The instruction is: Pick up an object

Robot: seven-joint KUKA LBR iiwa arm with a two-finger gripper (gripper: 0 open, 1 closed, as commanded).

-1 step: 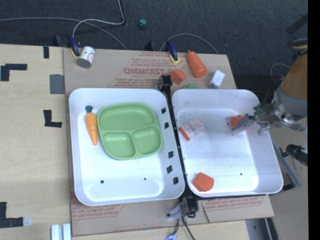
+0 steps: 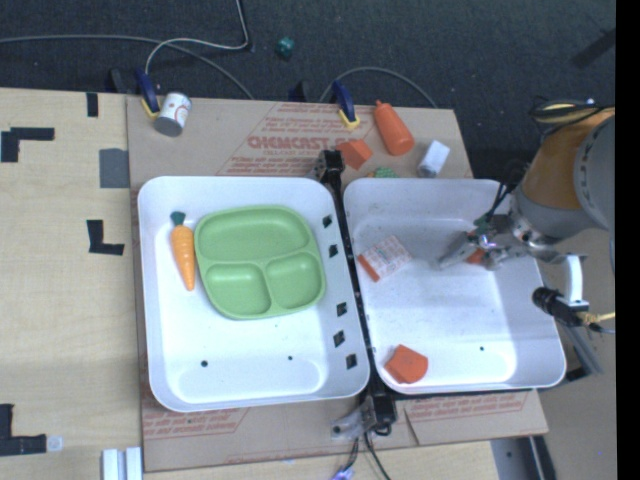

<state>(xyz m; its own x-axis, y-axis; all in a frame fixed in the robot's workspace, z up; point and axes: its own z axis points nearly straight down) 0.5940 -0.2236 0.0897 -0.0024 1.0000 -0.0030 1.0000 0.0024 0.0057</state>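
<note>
Hovering low in right bin [image 2: 520, 363], gripper [image 2: 452, 257] — can't tell its state. Wrapped packet [image 2: 383, 258] lies just beside, left; orange block [image 2: 406, 364] well apart by the front wall. Risk: flat packet slides, grasp comes up empty.
</note>
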